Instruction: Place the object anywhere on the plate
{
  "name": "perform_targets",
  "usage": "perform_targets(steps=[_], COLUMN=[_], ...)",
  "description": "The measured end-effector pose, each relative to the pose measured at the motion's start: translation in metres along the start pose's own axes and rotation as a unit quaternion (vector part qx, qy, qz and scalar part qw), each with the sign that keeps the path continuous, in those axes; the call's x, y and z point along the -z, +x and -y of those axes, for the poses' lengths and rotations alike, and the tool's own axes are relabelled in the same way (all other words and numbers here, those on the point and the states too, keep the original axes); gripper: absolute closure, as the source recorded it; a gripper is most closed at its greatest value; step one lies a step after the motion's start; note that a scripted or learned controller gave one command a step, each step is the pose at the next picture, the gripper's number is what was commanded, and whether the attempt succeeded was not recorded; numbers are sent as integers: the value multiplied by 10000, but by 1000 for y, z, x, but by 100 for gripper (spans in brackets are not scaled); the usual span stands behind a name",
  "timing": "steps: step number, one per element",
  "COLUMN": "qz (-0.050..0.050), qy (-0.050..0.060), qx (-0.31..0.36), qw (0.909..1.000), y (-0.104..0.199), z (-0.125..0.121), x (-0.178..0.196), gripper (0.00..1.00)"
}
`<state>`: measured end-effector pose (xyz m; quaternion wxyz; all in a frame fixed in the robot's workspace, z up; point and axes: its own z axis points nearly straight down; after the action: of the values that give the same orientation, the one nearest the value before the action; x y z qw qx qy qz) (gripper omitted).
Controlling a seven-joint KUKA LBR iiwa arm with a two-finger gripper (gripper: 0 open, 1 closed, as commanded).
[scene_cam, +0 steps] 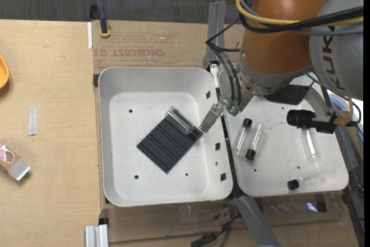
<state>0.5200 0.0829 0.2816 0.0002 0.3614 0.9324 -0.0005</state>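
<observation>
Camera view has my gripper (196, 131) low in the left bin (115, 124), at the corner of the black ribbed plate (166, 144); whether it holds anything, I cannot tell.

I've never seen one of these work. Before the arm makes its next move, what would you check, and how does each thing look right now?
1. Is the tool over the left bin? Ok: it reaches across the wall between the bins.
2. Is it at the black ridged plate? Ok: its tip sits at the plate's upper right corner.
3. Does it hold something? Cannot tell: a clear piece lies by the tip, but the grip is not visible.
4. Is the plate flat? Ok: it lies flat on the bin floor, turned at a slant.
5. Are the clear tubes in the right bin out of the way? Ok: they lie apart from the tool.
</observation>
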Motion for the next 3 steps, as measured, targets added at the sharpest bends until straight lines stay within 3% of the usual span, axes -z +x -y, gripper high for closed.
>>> perform_targets(steps=[1,2,3], qz=[0,3,8], qy=[0,-2,-11], qx=[-3,545,2518], qw=[10000,9985,9678], y=[0,-25,-51], z=[0,-93,-124], x=[0,-30,-44], gripper=[0,0,0])
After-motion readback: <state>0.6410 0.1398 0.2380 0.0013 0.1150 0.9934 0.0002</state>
